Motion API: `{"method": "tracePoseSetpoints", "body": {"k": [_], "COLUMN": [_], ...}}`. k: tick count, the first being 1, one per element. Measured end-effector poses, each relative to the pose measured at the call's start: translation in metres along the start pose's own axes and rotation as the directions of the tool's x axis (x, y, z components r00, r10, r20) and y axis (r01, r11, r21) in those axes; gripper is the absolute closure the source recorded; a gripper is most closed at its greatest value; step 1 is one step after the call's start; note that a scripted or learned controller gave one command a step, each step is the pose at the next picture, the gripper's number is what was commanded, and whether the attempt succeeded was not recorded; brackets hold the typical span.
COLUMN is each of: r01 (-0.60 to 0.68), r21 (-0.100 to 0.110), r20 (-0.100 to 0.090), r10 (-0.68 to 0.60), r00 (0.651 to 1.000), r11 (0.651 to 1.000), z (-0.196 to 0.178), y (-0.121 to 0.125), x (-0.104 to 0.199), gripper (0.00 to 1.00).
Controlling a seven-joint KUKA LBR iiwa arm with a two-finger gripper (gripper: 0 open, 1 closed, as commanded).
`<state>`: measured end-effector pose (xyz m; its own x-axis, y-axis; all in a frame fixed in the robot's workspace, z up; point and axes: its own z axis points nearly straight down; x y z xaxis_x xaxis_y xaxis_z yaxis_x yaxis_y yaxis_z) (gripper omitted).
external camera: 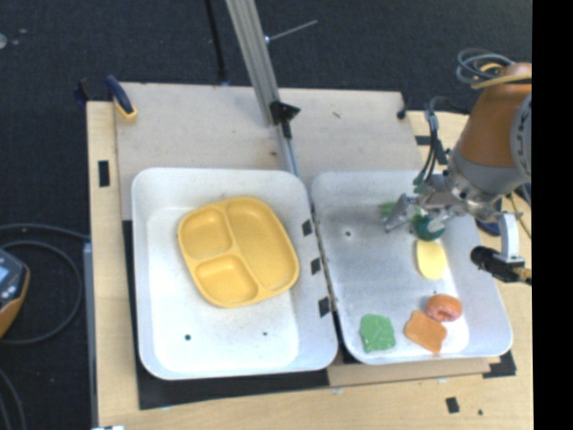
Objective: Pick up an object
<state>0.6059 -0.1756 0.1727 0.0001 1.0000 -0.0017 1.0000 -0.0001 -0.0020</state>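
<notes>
In the camera view, the gripper [421, 215] hung over the right bin [358, 258]; whether its fingers were spread I could not tell. A green thing [429, 230] sat half hidden beneath it. Near that lay a yellow piece [431, 260], red piece [443, 307], orange block [425, 331], green block [377, 332]. The left bin [161, 330] held a yellow tray [237, 251].

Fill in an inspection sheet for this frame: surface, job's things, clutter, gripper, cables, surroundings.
Surface: wooden bench bearing a left bin and a right bin, both white.
Job's things: in the right bin, a pale yellow piece, a green piece, an orange block, a red-orange piece.
Clutter: yellow divided tray in the left bin.
Gripper: gripper low over the right bin's far side, a dark green thing beside it; grasp unclear.
Cables: loops by the arm; black cable on the floor at left.
Surroundings: dark floor, metal pole.
</notes>
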Motion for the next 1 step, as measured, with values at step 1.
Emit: {"method": "tracePoseSetpoints", "body": {"k": [1], "r01": [0.003], "r21": [-0.001], "r20": [0.000], "r10": [-0.003], "r00": [1.000], "r11": [1.000], "z": [0.0511], "y": [0.0103], "x": [-0.0004], "gripper": [0.00]}}
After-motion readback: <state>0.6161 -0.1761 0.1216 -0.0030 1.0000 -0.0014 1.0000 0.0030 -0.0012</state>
